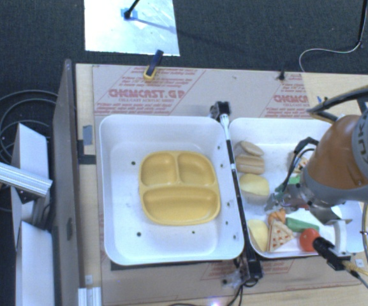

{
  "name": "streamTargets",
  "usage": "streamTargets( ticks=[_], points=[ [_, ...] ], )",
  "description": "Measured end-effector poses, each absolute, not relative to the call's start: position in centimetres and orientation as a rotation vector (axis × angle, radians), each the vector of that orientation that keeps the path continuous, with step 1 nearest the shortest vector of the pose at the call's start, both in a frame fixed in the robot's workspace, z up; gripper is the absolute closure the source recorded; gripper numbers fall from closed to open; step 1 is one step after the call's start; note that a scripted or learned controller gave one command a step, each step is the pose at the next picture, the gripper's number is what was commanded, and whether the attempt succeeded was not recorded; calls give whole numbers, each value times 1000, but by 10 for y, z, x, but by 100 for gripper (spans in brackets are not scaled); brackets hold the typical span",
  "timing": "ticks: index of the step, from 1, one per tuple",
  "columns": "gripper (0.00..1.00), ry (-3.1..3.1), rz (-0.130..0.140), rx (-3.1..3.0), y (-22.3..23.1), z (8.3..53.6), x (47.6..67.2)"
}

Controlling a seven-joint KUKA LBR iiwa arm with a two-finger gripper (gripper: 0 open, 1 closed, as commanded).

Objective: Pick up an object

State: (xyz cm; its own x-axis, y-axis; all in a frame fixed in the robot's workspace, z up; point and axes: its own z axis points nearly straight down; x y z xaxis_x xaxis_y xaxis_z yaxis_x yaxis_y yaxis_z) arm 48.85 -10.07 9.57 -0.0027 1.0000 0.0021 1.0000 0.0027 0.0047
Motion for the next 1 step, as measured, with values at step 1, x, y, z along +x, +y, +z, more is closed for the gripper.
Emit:
streamTargets(
  ticks=[1],
  points=[
    [100,2227,13,2204,-55,190,534]
  ],
)
